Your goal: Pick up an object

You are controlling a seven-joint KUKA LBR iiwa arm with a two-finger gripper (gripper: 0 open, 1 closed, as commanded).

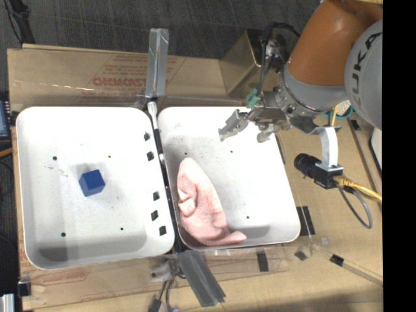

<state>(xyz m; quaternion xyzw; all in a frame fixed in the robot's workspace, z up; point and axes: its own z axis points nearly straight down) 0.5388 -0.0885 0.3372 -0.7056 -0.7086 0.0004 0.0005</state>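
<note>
While the hand (246, 127) hovers with fingers spread, empty, the pink cloth (200, 203) lies below-left, apart.

Dark carpet floor (97, 8); cardboard sheet (78, 70) over bench; black cable (361, 203) at right.

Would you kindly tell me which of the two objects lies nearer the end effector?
The pink cloth, in the right bin below the end effector; the blue cube sits in the left bin.

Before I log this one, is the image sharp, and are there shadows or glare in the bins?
Camera view: small blue cube and crumpled pink cloth look reasonably sharp; soft grey shadows pool along both white bins' near walls; the gripper looks slightly soft; no strong glare.
</note>
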